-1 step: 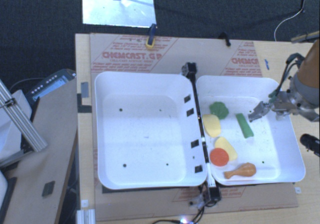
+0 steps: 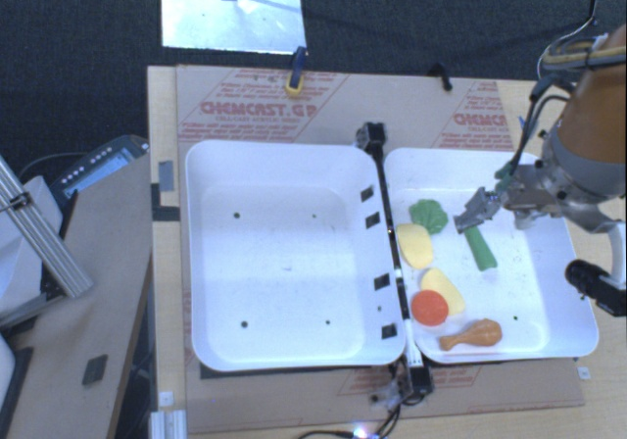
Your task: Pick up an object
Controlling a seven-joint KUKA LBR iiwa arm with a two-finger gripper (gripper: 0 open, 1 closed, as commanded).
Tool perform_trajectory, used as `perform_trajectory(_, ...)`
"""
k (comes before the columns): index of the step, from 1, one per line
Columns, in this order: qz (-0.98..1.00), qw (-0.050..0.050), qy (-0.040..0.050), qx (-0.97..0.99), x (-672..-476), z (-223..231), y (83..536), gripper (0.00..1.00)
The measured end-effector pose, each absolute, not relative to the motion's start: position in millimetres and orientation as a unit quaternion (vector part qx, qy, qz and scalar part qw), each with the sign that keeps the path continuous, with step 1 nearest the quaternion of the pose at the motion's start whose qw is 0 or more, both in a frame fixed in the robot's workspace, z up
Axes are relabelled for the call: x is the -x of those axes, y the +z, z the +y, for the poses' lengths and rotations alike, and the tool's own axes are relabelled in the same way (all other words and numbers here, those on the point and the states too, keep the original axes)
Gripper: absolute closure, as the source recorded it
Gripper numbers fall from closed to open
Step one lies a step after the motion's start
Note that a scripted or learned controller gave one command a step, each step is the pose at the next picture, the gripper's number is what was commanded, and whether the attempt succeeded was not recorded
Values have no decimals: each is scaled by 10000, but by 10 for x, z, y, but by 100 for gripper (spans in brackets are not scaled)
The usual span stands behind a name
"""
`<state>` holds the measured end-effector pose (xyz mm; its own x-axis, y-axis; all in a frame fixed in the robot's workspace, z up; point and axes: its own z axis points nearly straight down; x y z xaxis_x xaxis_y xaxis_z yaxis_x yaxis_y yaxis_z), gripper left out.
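The right bin [image 2: 563, 329] holds a green rod [image 2: 480, 249], leafy green piece [image 2: 429, 215], two yellow lumps, red ball [image 2: 429, 307] and tan drumstick [image 2: 473, 334]. The gripper [image 2: 476, 213] hovers over the rod's far end; whether its jaws are spread is unclear.

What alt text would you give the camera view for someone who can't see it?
A grey-and-orange arm's pincer hangs over the right bin, just above a green stick. Nearby lie a green leafy piece, two yellow pieces, a red ball and a brown drumstick.
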<state>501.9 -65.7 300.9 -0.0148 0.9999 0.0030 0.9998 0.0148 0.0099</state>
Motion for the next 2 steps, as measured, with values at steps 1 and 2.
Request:
perform_trajectory(1, 7097, 21, 19, -7045, -5029, -719, 3063, 100)
perform_trajectory(2, 7102, -33, -19, -7040, -5594, -277, 1768, 100)
